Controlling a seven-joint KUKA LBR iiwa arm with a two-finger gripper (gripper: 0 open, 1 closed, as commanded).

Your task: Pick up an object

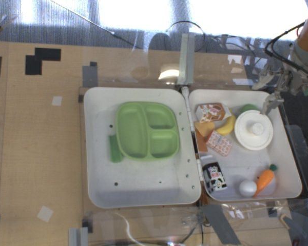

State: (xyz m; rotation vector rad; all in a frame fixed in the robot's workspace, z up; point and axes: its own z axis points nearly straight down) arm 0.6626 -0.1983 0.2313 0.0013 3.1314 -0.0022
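Objects crowd the right bin [292,181]; nearest the tool [273,102] is the white lid [253,129], just lower left of it in the frame's right half. Whether the tool is spread or pressed together, I cannot tell.

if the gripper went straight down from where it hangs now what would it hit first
Probably the back right rim of the right bin, or the white round lid just beside it. The gripper hangs over that corner, pointing down; the slanted view leaves its height and exact line unclear.
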